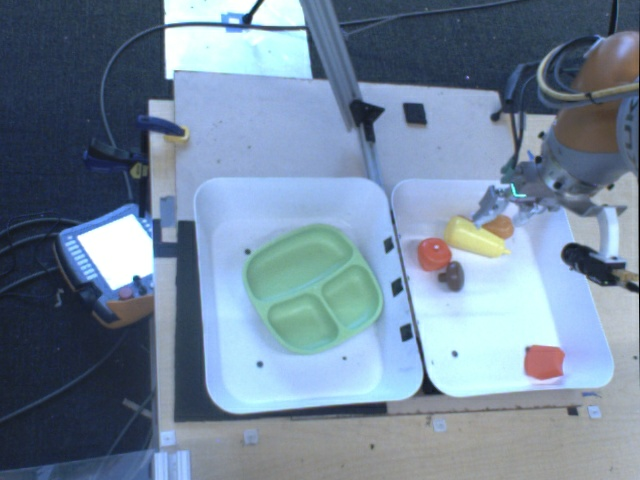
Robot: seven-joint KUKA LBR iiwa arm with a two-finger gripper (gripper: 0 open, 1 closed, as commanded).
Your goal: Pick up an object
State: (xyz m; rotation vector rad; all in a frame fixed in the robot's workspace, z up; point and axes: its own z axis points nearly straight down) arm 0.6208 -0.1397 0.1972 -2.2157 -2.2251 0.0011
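Dark carpet and loose cables surround a pale bench (280,128) with two white bins. Left bin (225,368) holds a green tray (313,287); right bin (580,338) holds a yellow cone (476,238), an orange ball (498,227) beside it, a red piece (434,254), a brown lump (452,276) and a red block (543,362) near the front. The gripper (497,205) hangs at the cone's far end with nothing visibly between its fingers; how they stand I cannot tell. Approach step, I judge; next it should settle over one item and close.
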